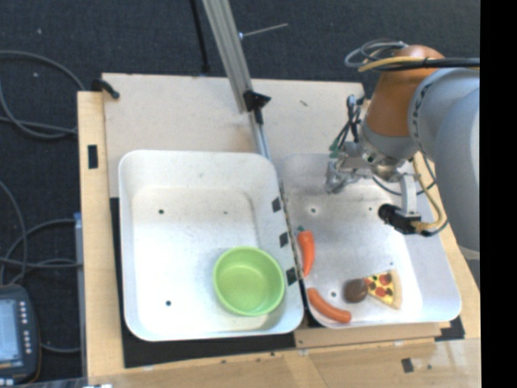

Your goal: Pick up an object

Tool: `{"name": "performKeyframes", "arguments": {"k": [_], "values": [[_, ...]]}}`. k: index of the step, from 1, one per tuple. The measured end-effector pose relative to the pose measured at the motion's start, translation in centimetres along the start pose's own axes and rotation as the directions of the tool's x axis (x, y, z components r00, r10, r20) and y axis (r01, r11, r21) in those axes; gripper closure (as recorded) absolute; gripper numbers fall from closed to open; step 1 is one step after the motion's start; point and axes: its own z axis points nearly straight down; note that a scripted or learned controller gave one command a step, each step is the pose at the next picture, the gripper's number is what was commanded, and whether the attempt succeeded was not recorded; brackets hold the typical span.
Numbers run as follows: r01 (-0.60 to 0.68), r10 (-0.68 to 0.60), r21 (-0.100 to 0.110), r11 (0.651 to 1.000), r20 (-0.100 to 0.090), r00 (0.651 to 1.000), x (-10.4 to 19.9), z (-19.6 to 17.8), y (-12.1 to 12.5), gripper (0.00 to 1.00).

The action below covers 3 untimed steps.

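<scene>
- Camera view: the light brown wooden worktop (186, 111) carries two shallow white plastic bins side by side, the left bin (161, 192) and the right bin (428, 289).
- The grey arm with its orange band (396, 103) reaches in from the right and is cut off at that side.
- Its jaws (338, 176) sit over the far left corner of the right bin; they are small, grey and blurred against the white floor, so I cannot tell how they stand or whether anything is between them.
- A round lime-green plastic bowl (249, 280) stands upright in the near right corner of the left bin.
- An orange carrot-shaped toy (306, 251) lies along the left wall of the right bin, well apart from the jaws.
- An orange-red sausage-shaped toy (329, 306) lies at the near left corner of the right bin, partly on the rim.
- A dark brown rounded lump (355, 291), too small to identify, lies just beside a yellow pizza-slice toy with red spots (384, 288).
- A slanted grey metal rail (230, 47) rises from the worktop behind the bins and is cut off at the top edge.
- Black cables (24, 111) trail over the dark floor at left.
</scene>
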Motion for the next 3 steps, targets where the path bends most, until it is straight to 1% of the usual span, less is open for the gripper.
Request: {"name": "performKeyframes", "arguments": {"k": [1,2,3], "values": [[0.002,-0.002,-0.002,1.0,-0.002,1.0,0.3,-6.3,-0.3,1.0],[0.005,-0.005,0.001,1.0,-0.003,1.0,0.2,-8.3,-0.2,1.0],[0.01,-0.01,0.005,1.0,-0.004,1.0,5.4,-7.9,-0.3,1.0]]}}
